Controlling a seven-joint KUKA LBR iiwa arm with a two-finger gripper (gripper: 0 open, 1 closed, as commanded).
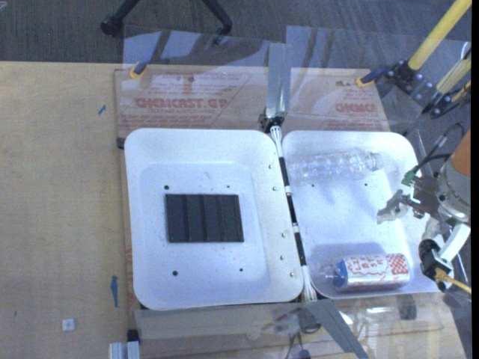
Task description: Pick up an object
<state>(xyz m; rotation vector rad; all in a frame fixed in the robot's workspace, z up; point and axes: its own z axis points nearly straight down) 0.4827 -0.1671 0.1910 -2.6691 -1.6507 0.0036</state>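
Now, camera view: your gripper (389, 209) hangs over right bin (346, 142), near its right wall, nothing between fingers; clenched or released, cannot tell. Clear bottle (333, 166) lies toward bin's far side, red-and-white tube (372, 269) at near side. Step: approach, nothing picked. Next: choose one, centre above, descend, close.

A robotics lab. Left of the gripper (393, 208), white bins (150, 163) sit on a wooden bench (52, 200). Beyond it, clamps (408, 73) and grey carpet (337, 6).
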